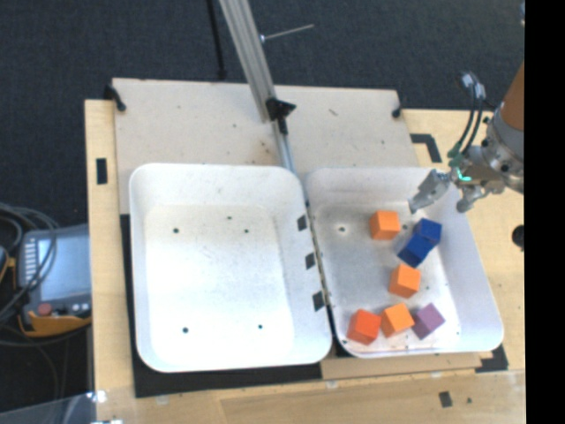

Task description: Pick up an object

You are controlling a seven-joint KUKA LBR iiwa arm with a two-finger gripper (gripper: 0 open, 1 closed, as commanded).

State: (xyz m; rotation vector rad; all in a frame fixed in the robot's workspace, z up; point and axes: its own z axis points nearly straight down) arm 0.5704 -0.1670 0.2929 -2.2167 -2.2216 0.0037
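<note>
Nowhere legible writing; tool (448, 198) above blocks (418, 242).

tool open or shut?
Open: the tool hangs over the right bin, its two fingers spread, nothing between them.

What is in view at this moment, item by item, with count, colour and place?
orange blocks: four, orange, right bin, one upper middle, one centre, two near front
blue blocks: two, blue, right bin, touching, beside upper orange block
purple block: one, purple, right bin, front right
bins: two, white, side by side on bench
metal rail: one, silver, slanting from top toward bins' junction
screen device: one, grey, left edge
end effector: one, grey, open, above right bin's far right corner
</note>
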